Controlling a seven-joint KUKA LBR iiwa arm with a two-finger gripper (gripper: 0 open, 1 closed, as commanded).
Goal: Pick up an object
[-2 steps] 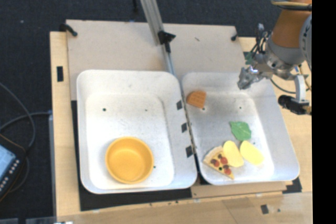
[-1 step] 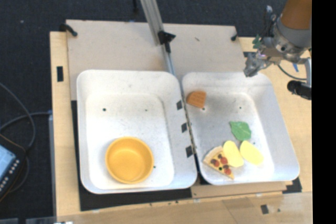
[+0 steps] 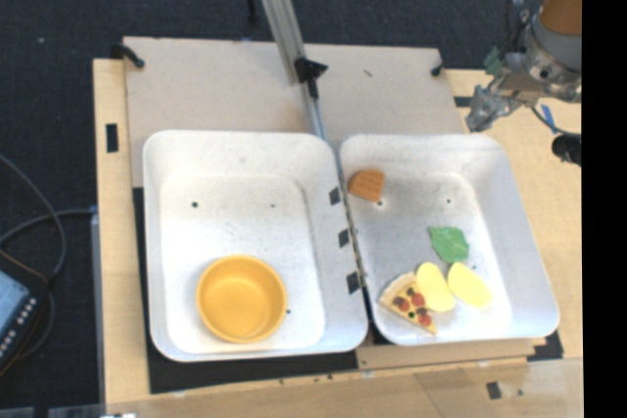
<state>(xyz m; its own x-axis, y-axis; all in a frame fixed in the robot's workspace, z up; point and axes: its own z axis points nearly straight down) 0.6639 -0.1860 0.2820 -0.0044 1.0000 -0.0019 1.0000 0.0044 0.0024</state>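
Camera view, fixed above bench, slanted downward. Left bin (image 3: 167, 210): one yellow bowl (image 3: 241, 298), upright, near front left corner. Right bin (image 3: 509, 210): brown piece (image 3: 366, 184) at back left, close to dividing wall; green piece (image 3: 449, 242) towards middle right; two pale yellow pieces (image 3: 434, 287) (image 3: 468, 285) side by side just in front of green one; pizza slice (image 3: 406, 302) touching inner yellow piece, near front wall. Gripper (image 3: 487, 105) beyond back right corner of right bin, raised, well apart from every item, nothing between fingers; open or closed: cannot tell. Step in hand, by judgement: approach, no target reached. Next move calls for travel over right bin, descent onto a lone item; brown piece likely easiest, standing apart from cluster.
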